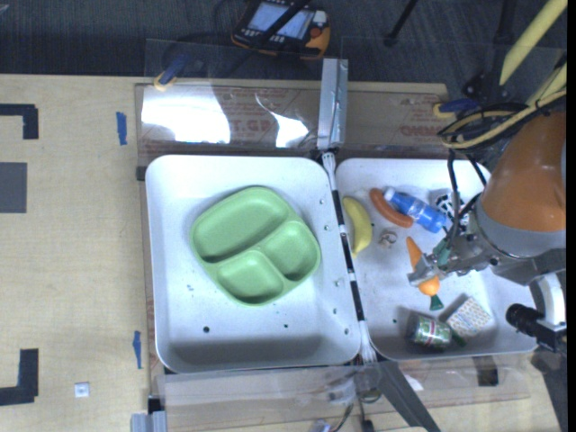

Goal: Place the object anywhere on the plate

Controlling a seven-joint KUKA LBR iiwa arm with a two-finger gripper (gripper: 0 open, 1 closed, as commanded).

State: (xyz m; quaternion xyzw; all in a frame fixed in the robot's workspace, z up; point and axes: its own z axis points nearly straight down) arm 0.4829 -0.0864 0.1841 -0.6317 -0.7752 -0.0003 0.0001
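A green divided plate point(256, 244) lies in the middle of the left bin point(171, 196). The right bin point(387, 322) holds a yellow banana point(358, 224), a blue bottle point(414, 207) beside a red-orange piece point(389, 207), an orange carrot-like piece point(415, 253), a green can point(432, 333) and a patterned packet point(470, 314). My gripper point(434, 273) hangs low over the right bin, right at the carrot-like piece, with a small orange bit point(429, 287) just under its tip. The arm's orange band point(531, 183) covers the bin's right side.
A metal divider point(345, 250) runs between the two bins. Clear plastic walls point(234, 115) stand behind them. Cables point(477, 120) hang at the back right, and a handheld pendant point(281, 25) lies behind the bench.
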